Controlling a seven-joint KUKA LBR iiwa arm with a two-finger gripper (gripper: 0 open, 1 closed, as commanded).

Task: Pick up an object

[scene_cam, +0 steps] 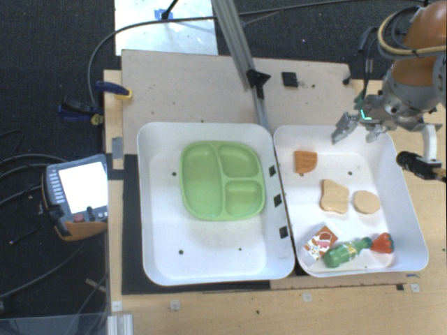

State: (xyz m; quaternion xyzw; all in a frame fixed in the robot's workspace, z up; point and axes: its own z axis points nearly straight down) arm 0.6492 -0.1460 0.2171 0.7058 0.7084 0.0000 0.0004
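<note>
Tool (357, 130): above the far rim of the right bin, fingers spread, nothing between them.
Arm (412, 54): grey with orange band, at upper right.
Right bin (412, 218): holds every loose item.
Orange piece (305, 161): nearest the tool, toward the bin's far left part.
Toast slice (334, 196): mid-bin, just beside a round cookie (366, 202).
Small carton (320, 242): near edge, touching a green bottle (344, 252).
Red item (382, 243): at the bottle's right end.
Left bin (157, 257): carries a green divided plate (222, 180).
Tabletop (188, 82): bare board beyond the bins.
</note>
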